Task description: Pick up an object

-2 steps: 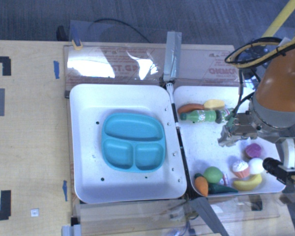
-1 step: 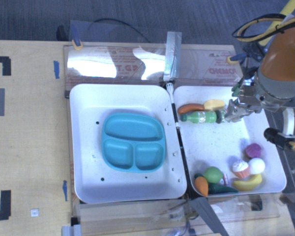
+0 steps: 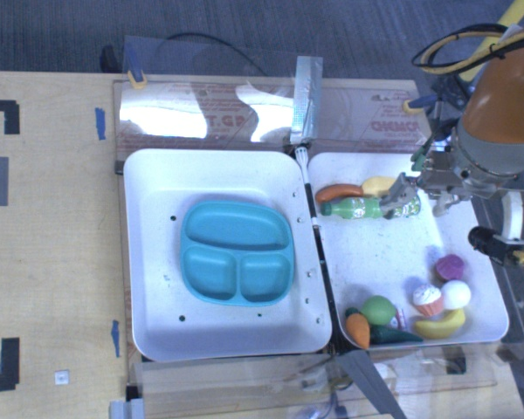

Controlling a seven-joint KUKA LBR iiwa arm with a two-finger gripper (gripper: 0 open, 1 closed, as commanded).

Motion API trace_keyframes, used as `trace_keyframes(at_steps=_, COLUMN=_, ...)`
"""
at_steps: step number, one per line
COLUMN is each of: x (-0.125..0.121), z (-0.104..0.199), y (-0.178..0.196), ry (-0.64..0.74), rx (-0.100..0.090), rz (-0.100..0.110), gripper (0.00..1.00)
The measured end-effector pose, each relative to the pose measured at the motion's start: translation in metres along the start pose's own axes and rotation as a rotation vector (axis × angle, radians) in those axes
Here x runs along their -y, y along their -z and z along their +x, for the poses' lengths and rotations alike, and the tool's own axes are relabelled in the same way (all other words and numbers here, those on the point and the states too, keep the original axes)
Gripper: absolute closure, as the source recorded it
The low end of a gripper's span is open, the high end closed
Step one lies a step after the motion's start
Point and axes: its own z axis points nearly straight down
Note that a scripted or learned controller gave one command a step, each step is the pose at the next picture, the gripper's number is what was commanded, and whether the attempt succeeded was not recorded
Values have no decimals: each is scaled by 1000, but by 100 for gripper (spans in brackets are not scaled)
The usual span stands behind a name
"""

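left bin [image 3: 148, 234] holds a blue tray [image 3: 237, 251]; right bin [image 3: 375, 256] holds toy food; gripper [image 3: 408, 192] grip unclear

Open rt bin [image 3: 498, 321] centre, toys round edges

A green bottle [image 3: 358, 208] lies on its side near the right bin's far edge, a hot dog [image 3: 339, 191] touching it behind. Along the near edge cluster a carrot [image 3: 357, 329], green ball [image 3: 379, 309], banana [image 3: 440, 325], cupcake [image 3: 428, 300], white ball [image 3: 456, 294] and purple piece [image 3: 450, 265].
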Motion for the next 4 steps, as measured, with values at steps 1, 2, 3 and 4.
trace_keyframes(at_steps=1, x=-31, z=15, y=-7, ry=-17, rx=0, rz=-1, gripper=0)
trace_keyframes(at_steps=2, x=-61, z=3, y=-97, ry=-131, rx=-1, rz=4, gripper=0)
trace_keyframes(at_steps=3, x=-93, z=0, y=-145, ry=-69, rx=-4, rz=35, gripper=0)
trace_keyframes(at_steps=4, x=-100, z=-47, y=-147, ry=-58, rx=-39, rz=63, gripper=0)
